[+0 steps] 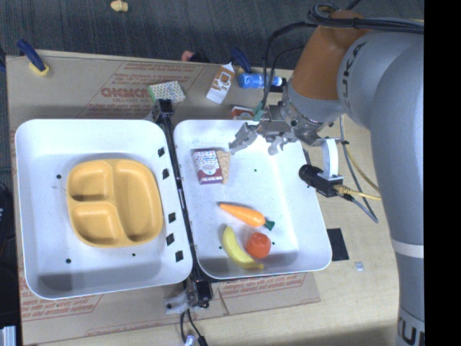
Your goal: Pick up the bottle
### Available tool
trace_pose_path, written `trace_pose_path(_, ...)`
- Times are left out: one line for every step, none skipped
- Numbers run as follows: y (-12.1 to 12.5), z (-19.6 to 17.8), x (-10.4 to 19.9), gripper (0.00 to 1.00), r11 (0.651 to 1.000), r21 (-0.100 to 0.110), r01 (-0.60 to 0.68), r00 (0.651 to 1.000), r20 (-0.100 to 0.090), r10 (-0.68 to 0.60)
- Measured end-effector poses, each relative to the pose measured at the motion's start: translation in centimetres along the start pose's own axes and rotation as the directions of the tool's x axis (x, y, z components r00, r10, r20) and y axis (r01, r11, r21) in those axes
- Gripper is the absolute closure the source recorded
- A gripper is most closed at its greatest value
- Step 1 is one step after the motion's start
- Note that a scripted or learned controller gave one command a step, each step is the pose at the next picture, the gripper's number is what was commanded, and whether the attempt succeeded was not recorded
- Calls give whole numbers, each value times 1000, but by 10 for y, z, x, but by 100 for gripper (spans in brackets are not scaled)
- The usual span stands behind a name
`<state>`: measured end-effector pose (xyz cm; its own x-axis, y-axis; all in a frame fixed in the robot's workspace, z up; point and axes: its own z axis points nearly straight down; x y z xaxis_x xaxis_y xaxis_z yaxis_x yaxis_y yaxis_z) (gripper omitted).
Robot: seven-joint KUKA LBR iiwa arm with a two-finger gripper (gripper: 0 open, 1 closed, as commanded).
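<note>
Nearest in, at six o'clock in the right bin (306, 254), sit a banana (236, 249) and a tomato (258, 244) touching, with a carrot (243, 213) just above them. At nine o'clock the yellow divided plate (114, 200) fills the left bin (36, 265). Up the middle lies a red packet (208, 166). The claw (262, 141) hangs over the right bin's far edge, fingers spread, pinching nothing. Farthest, at twelve o'clock on the worktop (108, 85), the blue bottle (251, 81) lies beyond the bin, beside a small carton (220, 83).
</note>
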<state>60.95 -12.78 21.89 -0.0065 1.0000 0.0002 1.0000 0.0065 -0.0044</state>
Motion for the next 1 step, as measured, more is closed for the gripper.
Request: trace_pose_path(0,-10,1,100,1000,2,5,1000,-1,-5)
